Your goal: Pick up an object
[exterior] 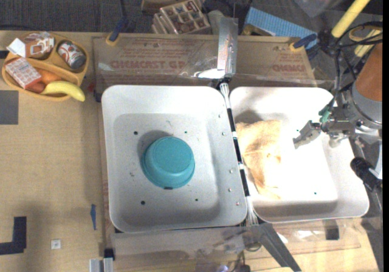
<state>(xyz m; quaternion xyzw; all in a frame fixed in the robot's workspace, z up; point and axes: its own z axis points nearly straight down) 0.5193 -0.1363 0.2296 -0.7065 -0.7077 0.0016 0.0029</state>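
while the bench [55, 173] spreads widest across the camera view, its bare wooden surface lies open along the left side, with a small tray of toy food [42, 67] and a yellow banana [65, 90] at the far left corner; two shallow white bins sit side by side at the middle, their inner rims touching along a narrow seam; the left bin [121, 107] holds a teal bowl [169, 162], upside down, near the centre of its floor, with clear white floor on every side of it and none of its edge touching a wall; the right bin [346, 204] holds a pale yellowish cloth [261, 149], crumpled against the left wall, running from the upper middle down toward the near edge; the right half of that bin's floor is open; behind both bins a flat brown cardboard panel [152, 61] lies along their far rims; the grey arm [368, 107] reaches in from the right, its orange band showing at the right edge above the right bin's far corner; the gripper [307, 134] hangs over the right bin's open floor, just right of the cloth and apart from it; whether its jaws are spread or closed cannot be told from this slant, and nothing is seen between them.
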